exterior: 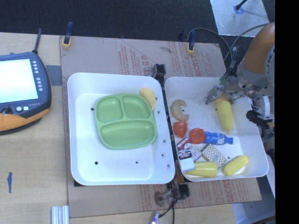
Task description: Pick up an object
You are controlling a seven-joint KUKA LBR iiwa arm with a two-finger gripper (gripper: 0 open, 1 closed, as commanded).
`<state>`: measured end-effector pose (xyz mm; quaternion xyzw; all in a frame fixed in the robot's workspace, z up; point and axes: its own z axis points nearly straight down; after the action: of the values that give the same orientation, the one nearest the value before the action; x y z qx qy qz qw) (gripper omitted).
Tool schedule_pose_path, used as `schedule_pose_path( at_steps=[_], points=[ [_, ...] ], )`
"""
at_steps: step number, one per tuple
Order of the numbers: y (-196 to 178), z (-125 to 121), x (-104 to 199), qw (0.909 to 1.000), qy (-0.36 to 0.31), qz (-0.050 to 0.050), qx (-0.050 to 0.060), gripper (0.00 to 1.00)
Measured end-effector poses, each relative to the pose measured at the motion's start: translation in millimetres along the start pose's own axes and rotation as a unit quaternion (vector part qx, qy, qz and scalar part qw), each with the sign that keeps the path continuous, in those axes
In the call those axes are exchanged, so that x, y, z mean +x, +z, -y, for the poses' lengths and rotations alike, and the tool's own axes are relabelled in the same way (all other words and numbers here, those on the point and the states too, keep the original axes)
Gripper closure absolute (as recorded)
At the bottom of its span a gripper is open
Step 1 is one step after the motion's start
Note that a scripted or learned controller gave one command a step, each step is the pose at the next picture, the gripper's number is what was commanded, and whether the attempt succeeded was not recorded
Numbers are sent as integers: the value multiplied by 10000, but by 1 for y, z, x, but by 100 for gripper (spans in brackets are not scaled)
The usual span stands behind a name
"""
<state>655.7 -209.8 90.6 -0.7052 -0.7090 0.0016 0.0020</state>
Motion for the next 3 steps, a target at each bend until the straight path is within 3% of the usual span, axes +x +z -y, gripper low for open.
schedule_pose_path(
  at_steps=[1, 2, 3],
  points=[
    [-13, -1, -1, 10000, -13, 7, -5, 100],
    [-12, -1, -1, 10000, -17, 6, -3, 0],
    [-2, -1, 21, 10000, 7, 2, -8, 0]
  ],
)
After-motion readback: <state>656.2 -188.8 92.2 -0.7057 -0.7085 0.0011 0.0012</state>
